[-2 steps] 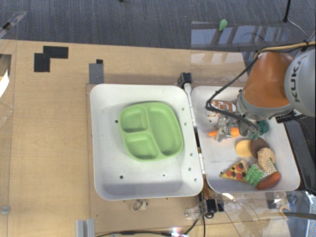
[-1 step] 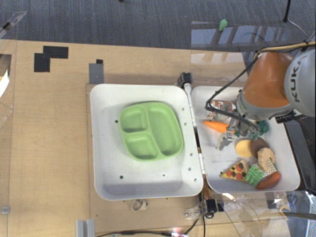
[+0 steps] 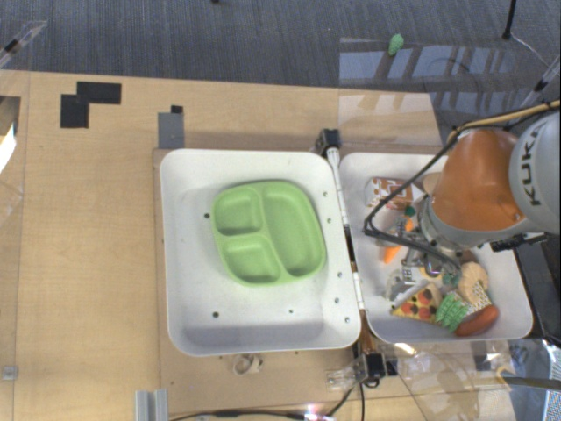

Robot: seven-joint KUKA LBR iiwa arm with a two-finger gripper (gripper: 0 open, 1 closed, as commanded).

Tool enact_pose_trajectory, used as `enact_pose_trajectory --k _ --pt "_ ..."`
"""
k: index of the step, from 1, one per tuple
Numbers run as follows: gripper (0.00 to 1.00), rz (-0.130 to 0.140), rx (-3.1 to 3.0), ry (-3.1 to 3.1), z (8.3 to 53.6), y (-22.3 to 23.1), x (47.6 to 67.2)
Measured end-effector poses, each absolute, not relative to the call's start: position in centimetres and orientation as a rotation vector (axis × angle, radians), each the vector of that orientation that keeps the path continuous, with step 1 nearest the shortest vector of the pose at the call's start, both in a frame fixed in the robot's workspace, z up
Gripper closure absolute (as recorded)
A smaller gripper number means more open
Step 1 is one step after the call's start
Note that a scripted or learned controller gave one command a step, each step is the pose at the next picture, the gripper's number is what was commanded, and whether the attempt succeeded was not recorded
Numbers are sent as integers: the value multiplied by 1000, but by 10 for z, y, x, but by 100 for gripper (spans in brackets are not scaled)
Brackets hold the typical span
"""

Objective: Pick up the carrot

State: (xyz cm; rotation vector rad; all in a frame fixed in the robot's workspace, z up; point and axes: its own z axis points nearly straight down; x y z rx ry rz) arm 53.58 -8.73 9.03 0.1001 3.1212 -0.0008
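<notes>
The carrot (image 3: 392, 254) shows as a small orange piece in the right bin (image 3: 368, 235), left of its middle, partly covered by the gripper. My gripper (image 3: 408, 266) hangs low over the right bin, directly beside the carrot's right end, under the arm's orange band (image 3: 473, 187). Cables and the wrist hide most of the gripper, and I cannot make out whether it touches the carrot.
A green divided plate (image 3: 267, 232) lies in the left bin (image 3: 188, 305). In the right bin's front lie a toy pizza slice (image 3: 419, 303), a green ridged item (image 3: 451, 311), a red-brown item (image 3: 478, 321) and a beige item (image 3: 474, 277). A printed packet (image 3: 389, 189) lies at the back.
</notes>
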Motion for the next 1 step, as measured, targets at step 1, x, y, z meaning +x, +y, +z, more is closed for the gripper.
enact_pose_trajectory --k 1 --pt "100 -2 91 3113 103 -86 540"
